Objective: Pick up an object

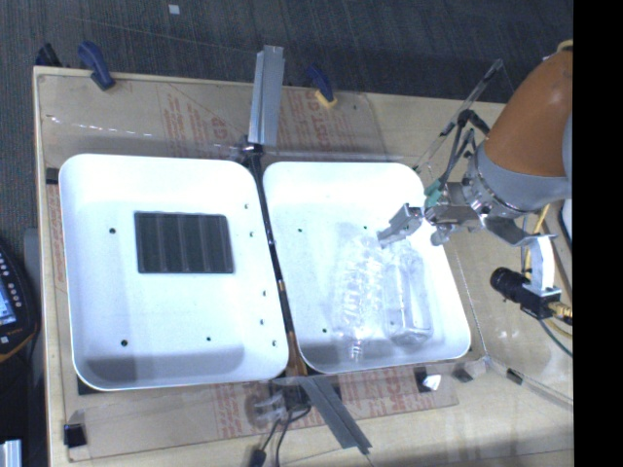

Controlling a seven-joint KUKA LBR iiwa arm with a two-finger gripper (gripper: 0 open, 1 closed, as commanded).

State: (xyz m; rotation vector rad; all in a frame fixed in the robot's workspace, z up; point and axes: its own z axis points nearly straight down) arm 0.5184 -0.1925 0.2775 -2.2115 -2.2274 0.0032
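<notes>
A grey robot arm [526, 154] with an orange band is reaching in over the right-hand bin [292, 261] on the worktop [146, 125], its tool [401, 224] hanging above the bin's upper right part. Whether the tool is standing apart or together is not something this view is settling; it is reading as a small grey shape, and nothing is showing between its parts. The likely thing to be picked, a cluster of clear plastic items [382, 295], is lying on the bin floor just below the tool and a little toward the near edge, apart from it as far as the slanted view is letting one judge.

The pick is looking not yet done: the clear items are resting in the bin and the tool is carrying nothing that can be seen. The descent, the closing and the lift all appear to be left.

Farther off from the tool, across the divider, the left-hand bin [88, 261] is holding a dark ribbed rectangular piece [183, 242].

Much is proving hard to read. The clear plastic is blending into the white bin, so how many items are lying there, and where one ends, is unclear. The arm's upper part is running out of frame.
</notes>
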